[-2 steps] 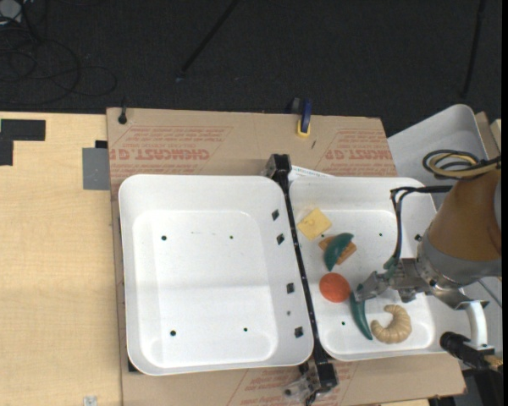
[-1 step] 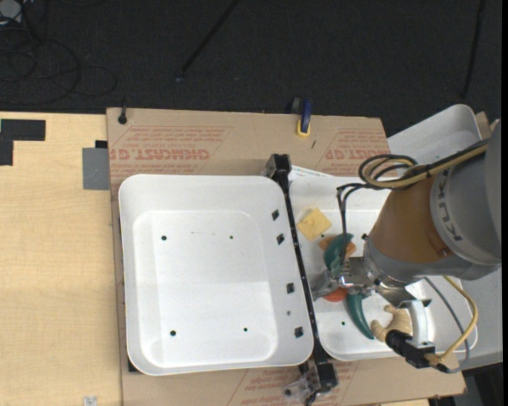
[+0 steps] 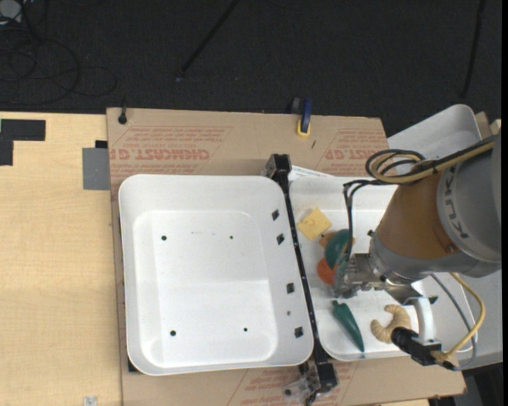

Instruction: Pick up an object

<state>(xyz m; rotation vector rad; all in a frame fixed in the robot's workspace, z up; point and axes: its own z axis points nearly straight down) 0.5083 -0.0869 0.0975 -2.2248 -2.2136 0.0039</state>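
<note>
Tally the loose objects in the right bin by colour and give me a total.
Yellow: 1, the yellow block
Green: 2, the dark green piece and the teal object by the gripper
Orange-red: 1, the orange-red object, partly hidden
Tan: 1, the tan curved piece
Total: 5

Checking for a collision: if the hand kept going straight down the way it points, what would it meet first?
Probably the orange and teal pieces lying under the hand in the right bin; depth is unclear from this slanted view.

The arm (image 3: pixel 436 218) reaches into the right bin (image 3: pixel 322 194), its gripper (image 3: pixel 349 279) low among a yellow block (image 3: pixel 314 223), orange ball (image 3: pixel 325 270) and green pieces (image 3: pixel 349 324).
</note>
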